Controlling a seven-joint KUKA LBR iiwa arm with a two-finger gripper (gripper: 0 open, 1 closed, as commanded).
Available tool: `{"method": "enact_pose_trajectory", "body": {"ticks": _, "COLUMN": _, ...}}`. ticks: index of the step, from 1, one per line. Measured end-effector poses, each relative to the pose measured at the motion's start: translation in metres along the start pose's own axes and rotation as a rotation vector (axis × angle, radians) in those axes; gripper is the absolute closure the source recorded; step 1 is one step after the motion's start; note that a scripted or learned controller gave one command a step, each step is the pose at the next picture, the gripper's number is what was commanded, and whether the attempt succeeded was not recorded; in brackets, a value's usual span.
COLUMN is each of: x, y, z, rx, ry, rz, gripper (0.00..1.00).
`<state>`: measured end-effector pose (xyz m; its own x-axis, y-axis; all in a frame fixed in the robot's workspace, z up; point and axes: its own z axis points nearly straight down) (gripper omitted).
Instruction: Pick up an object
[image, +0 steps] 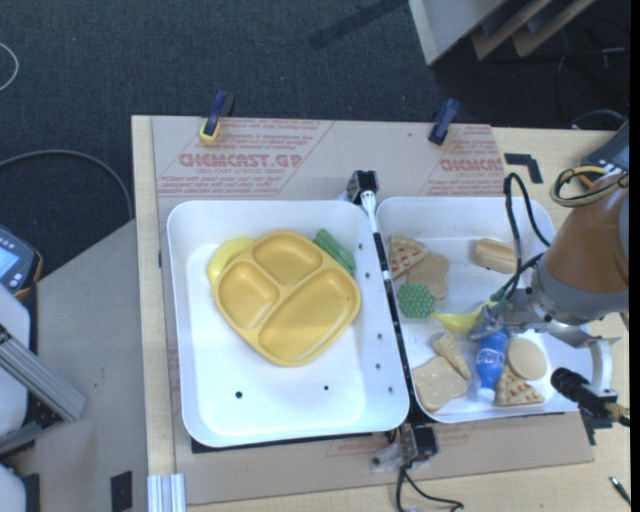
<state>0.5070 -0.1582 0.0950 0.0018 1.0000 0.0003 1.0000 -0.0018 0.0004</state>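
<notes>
From the fixed camera above the bench, two shallow white bins sit side by side on a board printed with red lettering. The left bin (200, 300) holds a yellow divided tray (288, 296) lying flat, with three compartments facing up. A yellow rounded piece (224, 255) pokes out from under its upper-left edge, and a green leafy piece (335, 248) lies against its upper-right edge, close to the wall shared by the bins.

The right bin (440, 212) holds toy food — a waffle-patterned slice (405, 254) and a tan bread slice (433, 274) near the top, a bread roll (494, 254) toward the upper right, a green broccoli-like piece (415, 298) just below the waffle slice, a yellow banana (459, 320) in the middle, and two more bread slices (440, 378) at the lower left. A blue bottle (490, 360) lies beside a pale round bun (528, 358), with a pizza-like wedge (520, 390) just below them.

The arm reaches in from the right, its orange band over the bin's right side. The gripper (497, 318) sits low over the middle of the right bin — just above the blue bottle and touching or nearly touching the banana's end. Whether its grip is apart or together cannot be told from here.
</notes>
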Motion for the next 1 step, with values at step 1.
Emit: {"method": "enact_pose_trajectory", "body": {"ticks": 1, "x": 0.0013, "y": 0.0057, "z": -0.0437, "rx": -0.005, "ry": -0.003, "rz": -0.003, "gripper": 1.0}}
